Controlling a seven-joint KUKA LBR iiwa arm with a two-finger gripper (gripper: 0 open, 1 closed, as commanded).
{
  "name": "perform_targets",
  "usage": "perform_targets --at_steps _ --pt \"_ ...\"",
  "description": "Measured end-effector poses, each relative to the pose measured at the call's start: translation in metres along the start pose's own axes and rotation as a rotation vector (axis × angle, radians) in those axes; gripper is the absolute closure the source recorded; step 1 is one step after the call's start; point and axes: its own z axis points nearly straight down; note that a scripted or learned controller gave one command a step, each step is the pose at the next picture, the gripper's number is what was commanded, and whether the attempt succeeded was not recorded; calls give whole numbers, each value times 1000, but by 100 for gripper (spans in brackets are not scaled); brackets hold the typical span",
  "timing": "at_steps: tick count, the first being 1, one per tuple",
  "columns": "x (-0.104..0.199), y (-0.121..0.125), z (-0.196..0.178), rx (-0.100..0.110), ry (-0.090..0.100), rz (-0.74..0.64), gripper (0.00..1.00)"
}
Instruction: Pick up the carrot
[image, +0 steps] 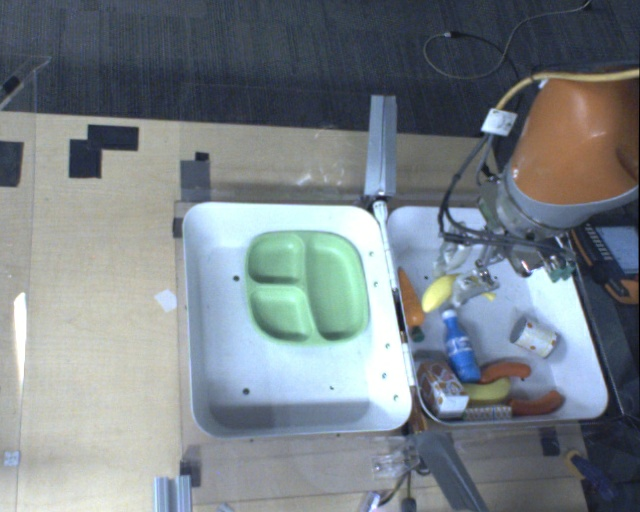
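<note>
Legend, as I read it from my remote station. The carrot (409, 298) lies in the right bin (580, 345), pressed lengthwise against the bin's left wall, thin tip toward 12 o'clock and green stub toward 6 o'clock. I judge that this wall-hugging pose leaves little room for a finger on its 9 o'clock side.

The arm enters from 3 o'clock; its orange band (575, 125) hangs over the bin's upper right part. The gripper (478, 272) sits just beside a yellow lemon-like piece (438, 294), at about 2 o'clock from the carrot and apart from it. Cabling and brackets crowd the tool, so I cannot tell its state, and nothing is visibly carried.

Other contents, clustered toward 6 o'clock: a blue bottle (459, 347), a banana (487, 391), two sausages (505, 371), a small can (534, 338) and a round packet (441, 388). The left bin (215, 330) holds a green divided tray (306, 285).

My judgement: the pick has not begun; the tool must shift toward 8 o'clock first.
</note>
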Motion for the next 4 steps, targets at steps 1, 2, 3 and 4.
perform_targets --at_steps 1,2,3,4 --pt "-5 32 -16 0 -2 7 100" --pt "46 -1 82 -1 3 21 100" --pt "45 -47 20 2 -2 330 100" --pt "82 -109 -26 4 -2 208 100"
